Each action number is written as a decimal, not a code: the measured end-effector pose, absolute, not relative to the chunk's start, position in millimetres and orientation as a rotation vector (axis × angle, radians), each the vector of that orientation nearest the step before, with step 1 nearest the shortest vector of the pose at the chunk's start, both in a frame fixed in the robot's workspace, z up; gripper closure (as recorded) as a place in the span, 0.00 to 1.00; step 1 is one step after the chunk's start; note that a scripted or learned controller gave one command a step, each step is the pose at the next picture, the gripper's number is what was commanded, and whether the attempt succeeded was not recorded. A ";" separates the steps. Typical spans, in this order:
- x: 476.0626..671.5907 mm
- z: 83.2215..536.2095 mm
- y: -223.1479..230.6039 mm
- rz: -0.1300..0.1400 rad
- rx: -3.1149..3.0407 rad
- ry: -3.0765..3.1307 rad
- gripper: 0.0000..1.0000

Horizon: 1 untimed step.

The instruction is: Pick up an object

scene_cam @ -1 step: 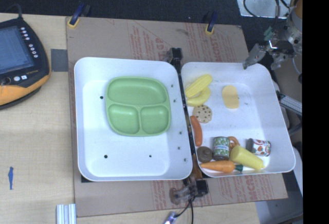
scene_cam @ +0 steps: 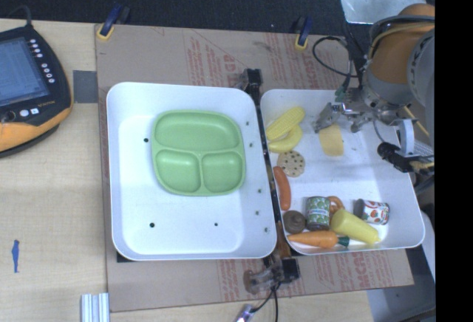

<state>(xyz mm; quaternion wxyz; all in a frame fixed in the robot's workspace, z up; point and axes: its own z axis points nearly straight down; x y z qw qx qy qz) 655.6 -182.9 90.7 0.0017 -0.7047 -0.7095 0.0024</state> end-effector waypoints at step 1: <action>626.3 91.8 -170.5 0.008 -2.214 -2.225 0.00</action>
